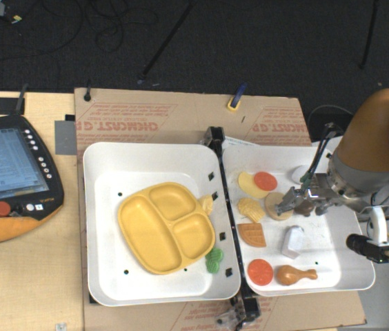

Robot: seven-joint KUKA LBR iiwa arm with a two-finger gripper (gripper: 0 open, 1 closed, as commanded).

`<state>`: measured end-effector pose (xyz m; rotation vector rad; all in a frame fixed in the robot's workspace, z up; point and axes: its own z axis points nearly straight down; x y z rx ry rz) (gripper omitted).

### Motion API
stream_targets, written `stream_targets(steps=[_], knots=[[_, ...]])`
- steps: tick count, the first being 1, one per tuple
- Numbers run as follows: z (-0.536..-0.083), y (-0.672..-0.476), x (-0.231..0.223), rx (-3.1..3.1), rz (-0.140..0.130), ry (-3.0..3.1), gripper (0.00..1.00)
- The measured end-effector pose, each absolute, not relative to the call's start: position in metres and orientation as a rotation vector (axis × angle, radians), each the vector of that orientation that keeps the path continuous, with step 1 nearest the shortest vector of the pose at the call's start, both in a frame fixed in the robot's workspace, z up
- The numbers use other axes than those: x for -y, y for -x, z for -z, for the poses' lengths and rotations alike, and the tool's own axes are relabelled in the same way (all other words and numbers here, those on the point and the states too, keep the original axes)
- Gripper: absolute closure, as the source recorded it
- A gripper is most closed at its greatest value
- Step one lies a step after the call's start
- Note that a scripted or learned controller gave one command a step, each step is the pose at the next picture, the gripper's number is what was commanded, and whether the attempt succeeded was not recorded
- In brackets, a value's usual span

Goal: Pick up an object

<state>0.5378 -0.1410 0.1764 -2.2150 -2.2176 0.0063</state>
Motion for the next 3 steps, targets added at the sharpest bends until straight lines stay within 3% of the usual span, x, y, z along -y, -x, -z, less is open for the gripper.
stream_targets(steps=[1,2,3], knots=[[-0.114,-0.53,0.14,2.216,-0.007,2.215,0.0],[-0.086,-0.529,0.137,2.22,-0.004,2.216,0.0],[-0.097,-0.529,0.139,2.211,-0.003,2.225,1.0]])
